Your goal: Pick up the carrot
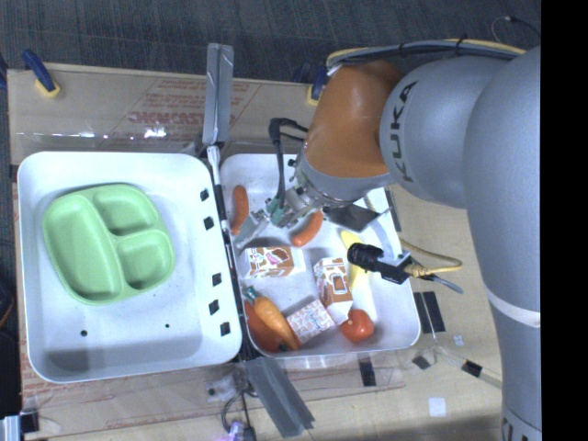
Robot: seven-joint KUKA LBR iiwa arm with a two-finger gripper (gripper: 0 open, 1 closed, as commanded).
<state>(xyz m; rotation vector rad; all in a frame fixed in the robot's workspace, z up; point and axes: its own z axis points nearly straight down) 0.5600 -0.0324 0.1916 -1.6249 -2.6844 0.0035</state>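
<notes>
The carrot [274,321] is an orange tapered piece lying in the front left corner of the right bin [401,333], partly over a dark red item [256,335]. My gripper [278,211] hangs over the back half of the same bin, well apart from the carrot. It sits between an orange-red sausage [240,206] on its left and a second orange-red sausage [308,229] just at its right. The arm's wrist hides the bin's back right part.
In the right bin lie three small printed cartons [273,261], [333,279], [310,321], a red tomato [358,324] and a yellow piece [357,283]. The left bin [55,343] holds a green divided plate [108,240]. A metal bar [218,90] runs between the bins.
</notes>
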